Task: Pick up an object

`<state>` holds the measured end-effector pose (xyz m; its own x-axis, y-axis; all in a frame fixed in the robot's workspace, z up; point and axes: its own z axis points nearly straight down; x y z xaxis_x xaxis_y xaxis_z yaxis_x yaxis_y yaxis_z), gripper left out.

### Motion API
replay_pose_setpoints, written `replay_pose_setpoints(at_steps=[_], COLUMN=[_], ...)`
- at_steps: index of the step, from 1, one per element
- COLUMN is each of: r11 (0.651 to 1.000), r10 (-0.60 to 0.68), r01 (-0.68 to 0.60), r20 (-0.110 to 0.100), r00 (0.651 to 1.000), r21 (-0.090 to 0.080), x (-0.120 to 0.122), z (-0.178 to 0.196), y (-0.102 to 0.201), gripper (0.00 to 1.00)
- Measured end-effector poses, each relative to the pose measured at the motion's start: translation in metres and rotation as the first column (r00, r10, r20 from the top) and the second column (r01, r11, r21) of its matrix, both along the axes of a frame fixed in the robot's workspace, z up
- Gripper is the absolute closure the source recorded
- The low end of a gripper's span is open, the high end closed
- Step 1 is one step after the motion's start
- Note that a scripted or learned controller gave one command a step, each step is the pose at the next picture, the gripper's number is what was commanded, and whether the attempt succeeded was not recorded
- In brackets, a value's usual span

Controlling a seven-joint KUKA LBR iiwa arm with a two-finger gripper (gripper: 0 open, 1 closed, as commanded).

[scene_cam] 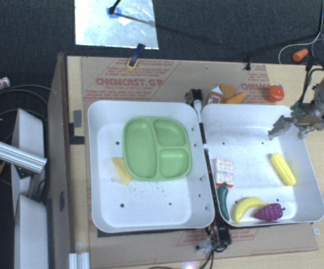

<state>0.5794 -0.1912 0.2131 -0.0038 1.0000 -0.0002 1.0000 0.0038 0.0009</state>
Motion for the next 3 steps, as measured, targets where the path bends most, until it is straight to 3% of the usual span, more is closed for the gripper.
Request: replay_pose_setpoints(at_steps=[2,3], r11=[1.0,1.0], r10=[-0.003,-0.003], r01=[0.003,0.003], r20=[-0.001,-0.001], r00=[1.0,1.0], r21=[0.0,0.0], x=[-0.017,-0.03], z=[-0.057,-0.065], y=[-0.015,-0.015], gripper=[0.0,0.0])
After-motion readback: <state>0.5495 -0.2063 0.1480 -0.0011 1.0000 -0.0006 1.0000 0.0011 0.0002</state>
